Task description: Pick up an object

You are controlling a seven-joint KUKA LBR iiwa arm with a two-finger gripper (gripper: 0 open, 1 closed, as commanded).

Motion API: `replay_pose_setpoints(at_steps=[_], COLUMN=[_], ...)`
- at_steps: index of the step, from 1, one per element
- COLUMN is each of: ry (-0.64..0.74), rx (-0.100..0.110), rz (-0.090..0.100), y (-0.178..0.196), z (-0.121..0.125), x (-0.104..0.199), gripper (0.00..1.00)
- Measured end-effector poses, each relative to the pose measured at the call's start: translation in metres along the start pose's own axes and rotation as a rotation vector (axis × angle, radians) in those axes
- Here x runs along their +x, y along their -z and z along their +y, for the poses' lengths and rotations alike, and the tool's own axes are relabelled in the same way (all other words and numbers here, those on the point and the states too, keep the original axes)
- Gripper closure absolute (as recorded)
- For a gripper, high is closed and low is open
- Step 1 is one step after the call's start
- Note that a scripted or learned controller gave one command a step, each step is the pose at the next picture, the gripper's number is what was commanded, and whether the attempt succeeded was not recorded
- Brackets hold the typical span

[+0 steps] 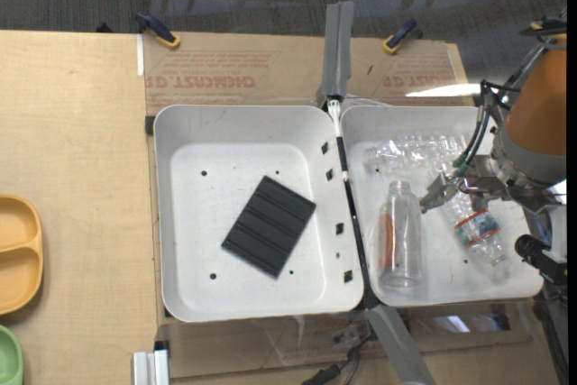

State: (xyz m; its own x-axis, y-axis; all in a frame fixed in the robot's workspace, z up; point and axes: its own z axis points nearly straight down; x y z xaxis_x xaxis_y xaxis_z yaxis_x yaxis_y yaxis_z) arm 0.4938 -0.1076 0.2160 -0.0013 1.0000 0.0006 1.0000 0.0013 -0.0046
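The clear bottle (401, 234) lies just left of the jaws at centre-right of frame, long axis running top-to-bottom; jaw spread I cannot tell

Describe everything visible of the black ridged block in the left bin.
The black ridged block is a flat, dark rectangular slab whose top carries parallel grooves running along its length; it looks like rubber or matte plastic. It lies flat on the floor of the left bin, turned diagonally, roughly central. It touches only the bin floor and sits apart from the walls. It looks intact.
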Motion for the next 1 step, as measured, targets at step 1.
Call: replay_pose_setpoints(at_steps=[1], ry=[0.001], rx=[-0.046], rz=[-0.005], y=[-0.0908], z=[0.0418], x=[-0.0146], gripper=[0.0])
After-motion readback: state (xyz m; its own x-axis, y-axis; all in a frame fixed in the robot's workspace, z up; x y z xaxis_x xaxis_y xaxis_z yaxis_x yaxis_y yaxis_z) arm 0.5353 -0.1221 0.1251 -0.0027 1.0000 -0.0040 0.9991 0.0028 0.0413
